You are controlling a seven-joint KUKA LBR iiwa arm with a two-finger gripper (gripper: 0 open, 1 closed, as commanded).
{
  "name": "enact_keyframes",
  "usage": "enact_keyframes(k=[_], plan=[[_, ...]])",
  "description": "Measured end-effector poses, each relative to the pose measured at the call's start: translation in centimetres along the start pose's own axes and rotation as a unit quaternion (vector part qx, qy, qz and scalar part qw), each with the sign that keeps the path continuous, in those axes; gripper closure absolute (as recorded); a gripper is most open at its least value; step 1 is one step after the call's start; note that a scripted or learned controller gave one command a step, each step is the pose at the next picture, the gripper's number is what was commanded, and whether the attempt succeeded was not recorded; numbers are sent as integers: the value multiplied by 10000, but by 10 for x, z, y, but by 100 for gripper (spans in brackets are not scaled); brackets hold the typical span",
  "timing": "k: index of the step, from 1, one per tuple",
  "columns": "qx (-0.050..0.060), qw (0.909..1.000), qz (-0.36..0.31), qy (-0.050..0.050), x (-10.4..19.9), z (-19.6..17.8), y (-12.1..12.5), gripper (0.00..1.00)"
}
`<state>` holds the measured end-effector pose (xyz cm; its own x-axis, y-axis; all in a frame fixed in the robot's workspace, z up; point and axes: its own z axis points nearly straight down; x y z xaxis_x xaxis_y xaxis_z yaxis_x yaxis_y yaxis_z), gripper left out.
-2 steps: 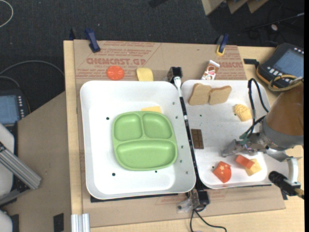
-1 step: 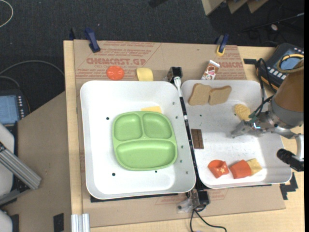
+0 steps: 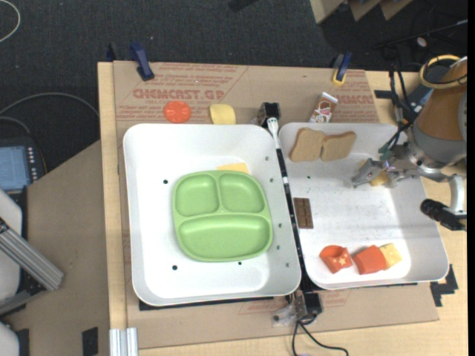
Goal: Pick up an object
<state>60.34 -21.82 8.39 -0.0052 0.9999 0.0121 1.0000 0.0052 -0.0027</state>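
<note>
I am reaching in from the right edge of the frame, and my gripper (image 3: 373,175) is hanging low over the upper right part of the right bin (image 3: 404,221). The things I could take are lying around it. Two slices of toast (image 3: 321,144) are sitting side by side to the upper left of my fingertips, near the bin's top rim. A small yellow piece (image 3: 381,180) is showing right at my fingertips, though I cannot tell whether I am touching it. A brown bar (image 3: 302,213) is lying further left, by the bin's left wall. Down at the lower edge of the bin, well apart from me, a red pepper piece (image 3: 335,259), an orange block (image 3: 368,259) and a yellow block (image 3: 390,254) are lining up in a row.

Whether my jaws are wide or narrow I cannot tell; they are too small and tangled in the picture.

The left bin (image 3: 141,199) is carrying a green divided plate (image 3: 221,215), with a pale yellow slice (image 3: 233,167) peeking out behind its top edge. Both bins are resting on a cardboard sheet (image 3: 185,87), where an orange round thing (image 3: 177,112), a yellow lump (image 3: 222,114) and a small carton (image 3: 323,109) are lying above the bins. Blue clamps (image 3: 141,60) are gripping the board's top edge. Dark carpet (image 3: 148,13) is filling the background.
</note>
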Motion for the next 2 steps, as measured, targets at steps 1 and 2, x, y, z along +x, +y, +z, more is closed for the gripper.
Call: enact_keyframes(k=[1,2], plan=[[76,10000,2,38,2,0,64,0],[7,10000,26,-47,29,-1,23,0]])
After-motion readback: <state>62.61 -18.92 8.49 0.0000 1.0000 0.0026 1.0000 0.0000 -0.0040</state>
